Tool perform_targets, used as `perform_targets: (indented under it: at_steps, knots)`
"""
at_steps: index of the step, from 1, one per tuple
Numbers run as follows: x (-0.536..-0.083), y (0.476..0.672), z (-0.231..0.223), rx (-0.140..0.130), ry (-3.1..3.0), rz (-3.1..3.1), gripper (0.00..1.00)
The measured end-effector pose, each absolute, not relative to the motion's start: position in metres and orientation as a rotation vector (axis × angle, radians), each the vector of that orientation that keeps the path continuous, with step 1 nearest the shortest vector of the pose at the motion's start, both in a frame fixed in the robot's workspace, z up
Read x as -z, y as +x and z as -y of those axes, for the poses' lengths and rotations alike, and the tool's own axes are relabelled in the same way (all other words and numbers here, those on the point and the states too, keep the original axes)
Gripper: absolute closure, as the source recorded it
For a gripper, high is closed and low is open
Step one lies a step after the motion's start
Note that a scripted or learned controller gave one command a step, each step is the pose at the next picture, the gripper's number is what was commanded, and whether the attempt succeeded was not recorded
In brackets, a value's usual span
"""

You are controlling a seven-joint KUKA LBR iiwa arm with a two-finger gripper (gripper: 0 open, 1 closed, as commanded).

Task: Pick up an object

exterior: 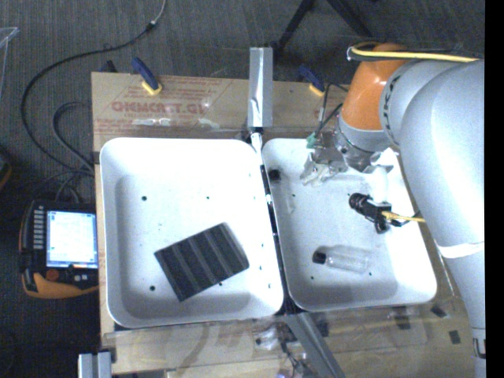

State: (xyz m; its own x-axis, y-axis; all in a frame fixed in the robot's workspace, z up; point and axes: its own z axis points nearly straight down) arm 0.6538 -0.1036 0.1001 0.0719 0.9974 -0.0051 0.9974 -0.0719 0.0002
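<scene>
Looming closest on the right: big grey arm (445, 148), reaching in over the right bin (398, 290), orange band (368, 93) bright above the wrist. Next in size, left bin (150, 179), shallow and white, with rim pressed against its neighbour's down the middle. Under both, brown board (173, 105) with red lettering, poking out along the far edge. Biggest thing in play, black ribbed slab (202, 260), lying flat and skewed in the near half of the left bin, well apart from the arm. Off the bench to the left, down on the carpet, orange-edged pendant (61, 246) with lit screen. Back at the far edge, grey metal post (260, 85) standing right at the meeting of the two bins. And the gripper (319, 168): poised over the far half of the right bin, left of centre, pointing down. Spread or closed? Impossible to tell from up here, and equally unclear whether touching the floor of the bin. Nearer the camera in that same bin, clear bottle (342, 258), on its side, dark cap to the left, well apart from the gripper. Smaller still, blue clamp (146, 73) biting the board's far left, second blue clamp (309, 77) farther right. Smallest of all, small black piece (274, 175), tucked against the right bin's left wall, near the gripper but apart from it.
</scene>
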Motion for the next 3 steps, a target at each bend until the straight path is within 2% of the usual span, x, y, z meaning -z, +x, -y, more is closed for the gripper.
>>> perform_targets:
  at_steps: [1,2,3]
  knots:
    - [-0.1,0.654,0.104,0.007,2.297,-2.138,0.0]
    - [-0.091,0.581,0.119,-0.009,2.293,-2.133,0.0]
    - [-0.089,0.662,0.117,0.033,2.205,-2.272,0.0]
